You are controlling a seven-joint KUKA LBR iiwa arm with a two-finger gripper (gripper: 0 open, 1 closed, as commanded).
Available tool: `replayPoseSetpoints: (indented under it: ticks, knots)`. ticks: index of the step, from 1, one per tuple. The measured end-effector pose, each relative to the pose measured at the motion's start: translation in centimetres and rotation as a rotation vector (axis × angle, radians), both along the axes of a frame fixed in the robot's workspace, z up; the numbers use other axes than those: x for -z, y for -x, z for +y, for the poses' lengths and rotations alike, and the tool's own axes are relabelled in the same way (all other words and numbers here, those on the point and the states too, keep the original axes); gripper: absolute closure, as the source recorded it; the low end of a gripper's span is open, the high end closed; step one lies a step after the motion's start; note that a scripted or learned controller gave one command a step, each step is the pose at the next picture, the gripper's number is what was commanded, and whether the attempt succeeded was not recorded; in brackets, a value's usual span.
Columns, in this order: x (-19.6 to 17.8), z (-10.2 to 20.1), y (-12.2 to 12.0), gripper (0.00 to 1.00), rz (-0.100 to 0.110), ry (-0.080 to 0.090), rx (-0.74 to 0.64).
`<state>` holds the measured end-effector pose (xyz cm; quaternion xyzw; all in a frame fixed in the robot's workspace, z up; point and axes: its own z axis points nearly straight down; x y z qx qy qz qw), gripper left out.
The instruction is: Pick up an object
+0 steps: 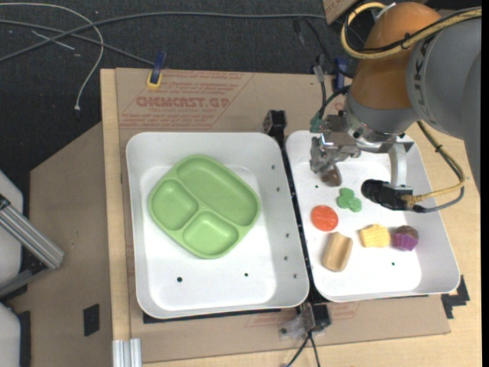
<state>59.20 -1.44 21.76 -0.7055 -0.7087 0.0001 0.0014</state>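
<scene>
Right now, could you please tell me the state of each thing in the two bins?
Green plate: upright, in the left bin.
Brown piece: right bin, under the gripper.
Orange disc: lying flat.
Tan cylinder: on its side.
Yellow piece: touching the purple piece.

Fixed overhead camera, slanted down on 2 bins (145,281).

Arm (451,67) enters from upper right, grey w/ orange band (390,52) above wrist. Wrist pitched down and toward left. Gripper (328,167) hangs low at end of arm, metal, pointing downward. Black and yellow cables loop off the wrist. Grip state not readable.
</scene>
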Motion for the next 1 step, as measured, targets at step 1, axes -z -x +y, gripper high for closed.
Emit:
replayPoseSetpoints:
  ticks: [1]
  knots:
    - [0.60, 4.95, -1.01, 1.00, -0.003, 0.000, -0.001]
